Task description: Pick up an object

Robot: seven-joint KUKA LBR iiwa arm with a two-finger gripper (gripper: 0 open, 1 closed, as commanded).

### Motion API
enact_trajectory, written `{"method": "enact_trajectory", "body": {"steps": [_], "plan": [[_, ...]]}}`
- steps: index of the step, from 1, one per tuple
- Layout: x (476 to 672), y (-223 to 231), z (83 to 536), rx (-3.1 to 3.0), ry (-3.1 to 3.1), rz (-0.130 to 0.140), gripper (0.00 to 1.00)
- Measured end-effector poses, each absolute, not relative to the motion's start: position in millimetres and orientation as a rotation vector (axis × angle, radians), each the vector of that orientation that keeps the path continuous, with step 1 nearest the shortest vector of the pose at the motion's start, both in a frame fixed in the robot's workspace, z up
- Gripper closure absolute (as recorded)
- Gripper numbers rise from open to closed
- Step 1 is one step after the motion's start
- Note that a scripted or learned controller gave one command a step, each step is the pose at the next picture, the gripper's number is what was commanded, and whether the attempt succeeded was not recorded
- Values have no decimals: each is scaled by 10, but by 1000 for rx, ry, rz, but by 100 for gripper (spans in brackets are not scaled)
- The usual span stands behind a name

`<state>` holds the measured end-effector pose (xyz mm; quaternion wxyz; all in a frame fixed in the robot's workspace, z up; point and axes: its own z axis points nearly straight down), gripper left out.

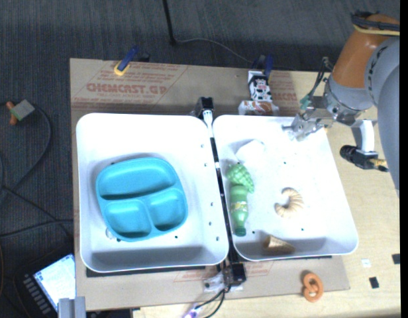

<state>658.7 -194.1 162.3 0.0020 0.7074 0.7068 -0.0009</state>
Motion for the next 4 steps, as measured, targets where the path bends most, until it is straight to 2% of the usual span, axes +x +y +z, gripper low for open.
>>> {"method": "enact_trajectory", "body": {"steps": [1,2,3,4], "plan": [[6587,-1928,1616,2219,2220,-3,0],[6541,-1237,1744,2219,2223,0,0],[5749,-985,876,2220,2218,4,0],[5754,-1004,978,2217,2214,3,100]]}}
